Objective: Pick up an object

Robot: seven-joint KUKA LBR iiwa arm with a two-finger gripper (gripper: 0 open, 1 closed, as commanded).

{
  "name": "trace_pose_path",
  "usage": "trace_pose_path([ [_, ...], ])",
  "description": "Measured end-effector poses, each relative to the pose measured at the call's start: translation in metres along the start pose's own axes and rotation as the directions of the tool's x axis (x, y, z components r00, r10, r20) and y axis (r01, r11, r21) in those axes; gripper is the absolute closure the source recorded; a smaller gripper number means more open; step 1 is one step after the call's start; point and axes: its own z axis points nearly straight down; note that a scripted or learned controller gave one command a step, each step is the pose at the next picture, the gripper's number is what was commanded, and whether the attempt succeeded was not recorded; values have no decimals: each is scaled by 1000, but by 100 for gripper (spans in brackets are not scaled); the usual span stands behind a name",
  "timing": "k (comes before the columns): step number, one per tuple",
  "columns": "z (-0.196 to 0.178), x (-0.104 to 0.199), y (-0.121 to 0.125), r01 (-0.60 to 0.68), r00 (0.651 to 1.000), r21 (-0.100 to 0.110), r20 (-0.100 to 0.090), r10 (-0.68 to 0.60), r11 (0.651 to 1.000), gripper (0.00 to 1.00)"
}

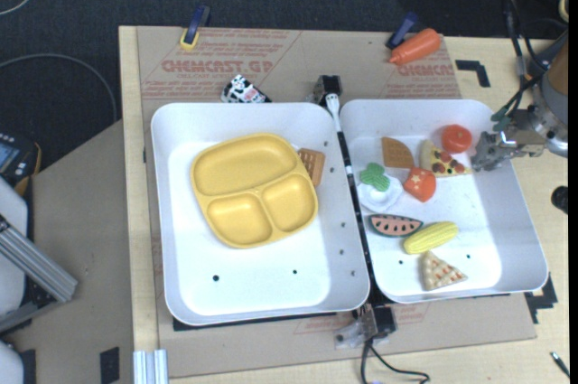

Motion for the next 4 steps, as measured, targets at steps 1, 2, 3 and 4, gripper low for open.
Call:
trace_pose_path([
  [1, -10, 51, 23, 6, 1000, 1, -3, -6, 1000, 100],
  [2, -5, 110, 40, 6, 1000, 2, -3, -6, 1000, 100],
  [3, 0, 144, 71, 4, 1000, 2, -3, -4, 1000, 100],
  [4, 8, 146, 65, 0, 1000, 9, -3, 0, 1000, 100],
])
